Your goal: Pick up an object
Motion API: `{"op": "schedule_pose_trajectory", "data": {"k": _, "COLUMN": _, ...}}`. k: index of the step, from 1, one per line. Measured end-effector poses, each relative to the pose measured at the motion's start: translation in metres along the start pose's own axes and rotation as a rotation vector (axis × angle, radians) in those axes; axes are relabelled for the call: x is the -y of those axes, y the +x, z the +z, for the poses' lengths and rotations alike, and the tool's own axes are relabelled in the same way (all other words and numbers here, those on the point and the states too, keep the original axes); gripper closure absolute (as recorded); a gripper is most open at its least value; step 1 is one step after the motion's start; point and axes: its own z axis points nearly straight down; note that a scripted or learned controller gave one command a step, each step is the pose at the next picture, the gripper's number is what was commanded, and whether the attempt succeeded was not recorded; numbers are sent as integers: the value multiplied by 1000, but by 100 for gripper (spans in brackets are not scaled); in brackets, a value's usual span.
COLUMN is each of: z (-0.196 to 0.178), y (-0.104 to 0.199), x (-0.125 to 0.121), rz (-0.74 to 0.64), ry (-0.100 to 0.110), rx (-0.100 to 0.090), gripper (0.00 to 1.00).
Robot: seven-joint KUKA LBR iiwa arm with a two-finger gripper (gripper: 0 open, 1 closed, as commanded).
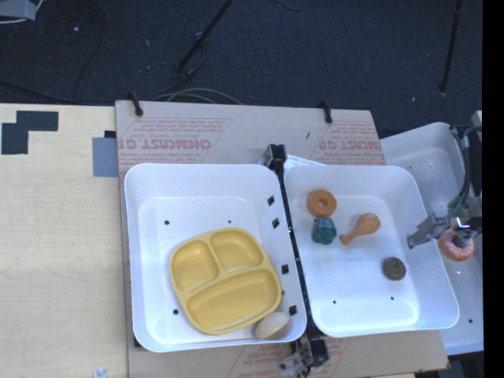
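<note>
The 2 white bins sit side by side on the surface (55,235), with a sheet of printed cardboard (236,136) under them.

The left bin (150,203) holds a yellow divided plate (226,279) with 3 compartments, lying flat and filling the bin's middle and lower part. Just off the plate's 5 o'clock edge a pale, rounded beige object (272,325) rests in the bin's corner, touching or nearly touching the plate rim.

The right bin (354,309) holds 4 small things. An orange ring shaped like a doughnut (321,203) lies toward 11 o'clock of the bin's floor. Directly at its 6 o'clock, just beside it, stands a small teal object (324,231). At 3 o'clock of the teal piece, close to it, lies a tan wooden piece shaped like a drumstick (361,227), its thin end pointing at the teal object and its round end tilted up toward 2 o'clock. A dark brown round disc (394,268) sits apart from these, toward 4 o'clock of the bin floor.

The hand (429,231) reaches in at the bin's 3 o'clock rim, over the edge rather than above the floor, well apart from the disc and the drumstick piece. Its grey fingers point toward 9 o'clock; whether they are spread or closed I cannot tell, and nothing shows between them. A pinkish-orange round part (457,245) sits just behind it at 4 o'clock.

All 4 objects in the right bin lie on the floor, none lifted.
</note>
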Motion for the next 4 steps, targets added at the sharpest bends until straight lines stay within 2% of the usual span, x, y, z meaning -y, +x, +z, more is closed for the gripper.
{"op": "schedule_pose_trajectory", "data": {"k": 1, "z": 61, "y": 3, "x": -7, "rz": -1, "ry": 4, "rx": -2, "gripper": 0}}
{"op": "schedule_pose_trajectory", "data": {"k": 2, "z": 106, "y": 8, "x": -3, "rz": 0, "ry": 5, "rx": -3, "gripper": 0}}
{"op": "schedule_pose_trajectory", "data": {"k": 3, "z": 150, "y": 11, "x": -8, "rz": 1, "ry": 2, "rx": -1, "gripper": 0}}
{"op": "schedule_pose_trajectory", "data": {"k": 4, "z": 139, "y": 10, "x": -8, "rz": 5, "ry": 2, "rx": -1, "gripper": 100}}
